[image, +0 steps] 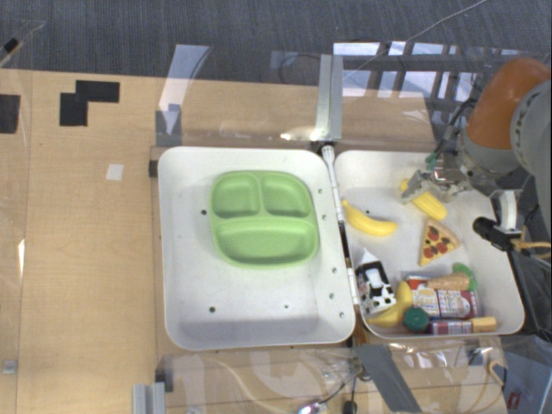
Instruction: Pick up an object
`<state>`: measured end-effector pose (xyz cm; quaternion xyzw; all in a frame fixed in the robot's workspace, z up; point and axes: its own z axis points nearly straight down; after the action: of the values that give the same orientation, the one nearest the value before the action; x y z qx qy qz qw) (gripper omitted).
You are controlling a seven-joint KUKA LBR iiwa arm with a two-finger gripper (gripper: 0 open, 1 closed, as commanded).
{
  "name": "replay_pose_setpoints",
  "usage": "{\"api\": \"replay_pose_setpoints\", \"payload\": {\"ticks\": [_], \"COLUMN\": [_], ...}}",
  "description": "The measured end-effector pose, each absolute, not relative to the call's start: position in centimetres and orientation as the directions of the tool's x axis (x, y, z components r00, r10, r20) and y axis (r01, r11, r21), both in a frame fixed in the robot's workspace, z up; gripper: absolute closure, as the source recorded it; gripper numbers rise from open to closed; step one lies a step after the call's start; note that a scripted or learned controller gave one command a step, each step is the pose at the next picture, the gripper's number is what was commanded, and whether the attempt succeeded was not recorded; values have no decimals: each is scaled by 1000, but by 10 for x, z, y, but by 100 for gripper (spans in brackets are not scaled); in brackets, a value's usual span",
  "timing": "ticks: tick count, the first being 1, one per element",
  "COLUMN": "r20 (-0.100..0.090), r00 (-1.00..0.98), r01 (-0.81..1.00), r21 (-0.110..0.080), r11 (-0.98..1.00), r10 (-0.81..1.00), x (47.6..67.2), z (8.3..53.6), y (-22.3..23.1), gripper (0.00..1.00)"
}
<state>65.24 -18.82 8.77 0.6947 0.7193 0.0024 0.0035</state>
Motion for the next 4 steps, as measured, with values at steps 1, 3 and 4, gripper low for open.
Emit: {"api": "replay_pose_setpoints", "payload": {"ticks": [1,3,4], "r20": [-1,-2,0], "r00": [-37,-39,182], "r01": [999,999,983], "r21": [17,25,8], "r11": [37,39,-182], "r10": [999,999,983], "x": [656,658,658], "z": [102,115,215], "y": [-186,-185,-167], "gripper": [100,100,100]}}
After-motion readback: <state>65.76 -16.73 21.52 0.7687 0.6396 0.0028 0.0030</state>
